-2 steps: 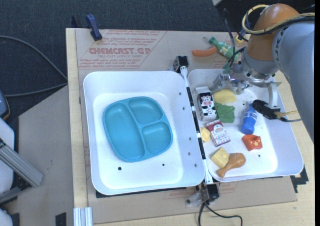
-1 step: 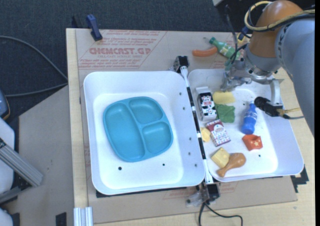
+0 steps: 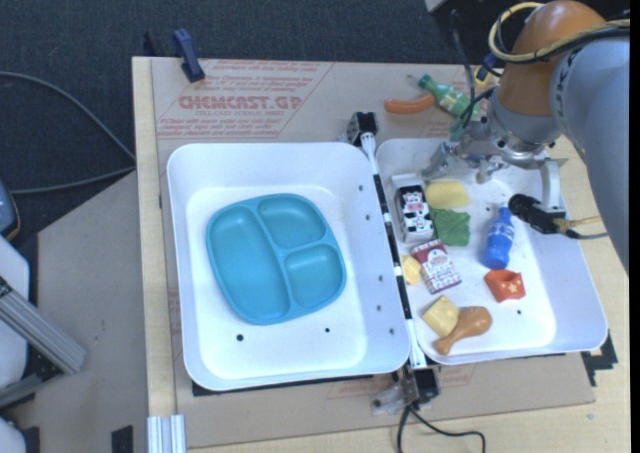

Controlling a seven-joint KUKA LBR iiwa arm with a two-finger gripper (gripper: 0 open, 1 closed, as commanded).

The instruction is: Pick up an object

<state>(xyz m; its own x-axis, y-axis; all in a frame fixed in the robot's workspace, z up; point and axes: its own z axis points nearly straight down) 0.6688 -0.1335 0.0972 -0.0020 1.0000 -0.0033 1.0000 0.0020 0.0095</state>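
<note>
My gripper (image 3: 470, 163) hangs low over the far end of the right bin (image 3: 570, 326), and I cannot tell how it is set.

Just beside it lies a yellow toy (image 3: 447, 192), touching a green piece (image 3: 453, 227). Near them are a blue bottle (image 3: 499, 240), a red block (image 3: 506, 284), a small carton (image 3: 435, 267), a dice-patterned box (image 3: 413, 209) and a toy drumstick (image 3: 466, 325). The left bin (image 3: 200, 341) holds a blue divided plate (image 3: 275, 257).

Toy clutter (image 3: 455, 256) in right bin (image 3: 570, 326)
</note>
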